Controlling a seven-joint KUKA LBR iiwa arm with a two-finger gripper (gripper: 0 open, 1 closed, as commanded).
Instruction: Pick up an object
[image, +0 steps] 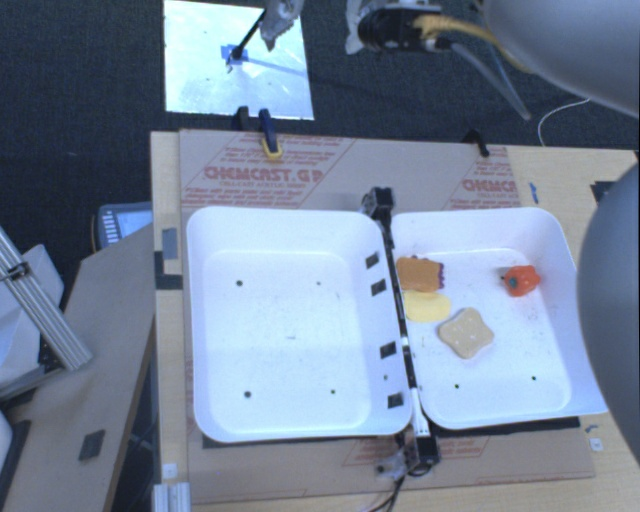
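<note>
Aluminium rail (40, 310) lies at the far left edge, well down and to the left of the gripper. A small grey screened device (125, 222) sits on the side table, also down-left of the tool. The left bin (200, 300), white and shallow, spreads below the gripper and well apart from it. It sits on a brown board (300, 170) with red lettering.

A shiny silver sheet (215, 70) lies on the dark floor at the top. The gripper (280, 22) hangs over the sheet's upper right part, pale and blurred against the glare. Whether it is released or clenched cannot be told, and nothing can be seen held in it. A yellow clamp (270, 148) grips the board's far edge just below the tool.

The right bin (560, 330) lies down and to the right of the gripper, and all the loose things are in it, far from the tool. An orange-brown block (418, 273) with a purple edge sits against the bin's left wall. A flat yellow piece (428, 307) touches or nearly touches its near side. A tan toast-shaped piece (466, 333) lies just right of the yellow one. A small orange-red object (519, 281) rests apart, farther right. The grey arm (560, 40), with a yellow cable at its wrist, runs off to the tool's right along the top edge.
</note>
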